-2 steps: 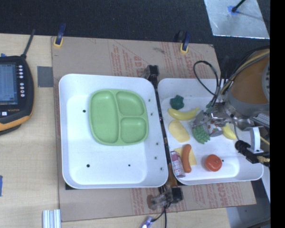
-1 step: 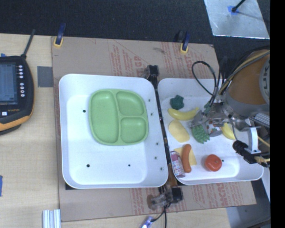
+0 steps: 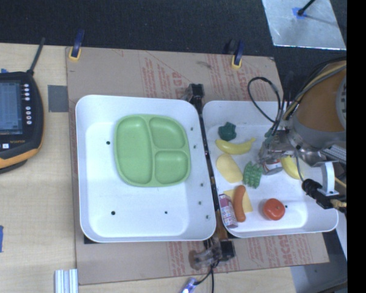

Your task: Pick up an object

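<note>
The right bin (image 3: 320,224) holds several toy foods: a dark green broccoli piece (image 3: 227,130), a yellow banana (image 3: 234,145), a pale yellow lemon-like fruit (image 3: 229,167), a green textured piece (image 3: 252,174), a hot dog on a yellow bun (image 3: 240,202), a red tomato (image 3: 273,209), a small can (image 3: 226,210) and a yellow piece (image 3: 291,166) by the arm. My gripper (image 3: 270,157) hangs low over the bin's middle, just right of the green textured piece and left of the yellow piece.
The left bin (image 3: 91,176) carries a green divided plate (image 3: 151,149). A teach pendant (image 3: 9,121) lies at the far left on the bench. Black cables (image 3: 265,90) loop above the right bin. The grey arm (image 3: 320,112) fills the right side.
</note>
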